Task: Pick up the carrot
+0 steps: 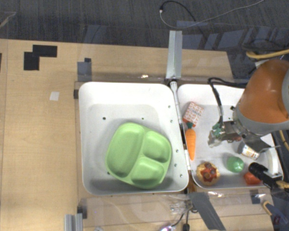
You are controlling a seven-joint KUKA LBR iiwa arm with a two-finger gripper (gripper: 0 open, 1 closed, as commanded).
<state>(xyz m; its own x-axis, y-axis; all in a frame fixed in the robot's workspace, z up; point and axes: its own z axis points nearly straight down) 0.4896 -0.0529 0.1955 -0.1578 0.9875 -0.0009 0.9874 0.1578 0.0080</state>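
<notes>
The orange carrot (190, 142) with a green top lies along the left wall of the right bin (202, 96), pointing toward the front. My gripper (217, 134) hangs over the middle of that bin, a short way right of the carrot and apart from it. Nothing shows between its fingers. The arm's orange band (265, 96) rises behind it at the right.
A green divided plate (138, 154) lies in the left bin (94, 105). In the right bin are a pink patterned box (193, 113), a round brown and red item (207, 173), a green ball (235, 164), a red piece (251, 178) and a small bottle (249, 151).
</notes>
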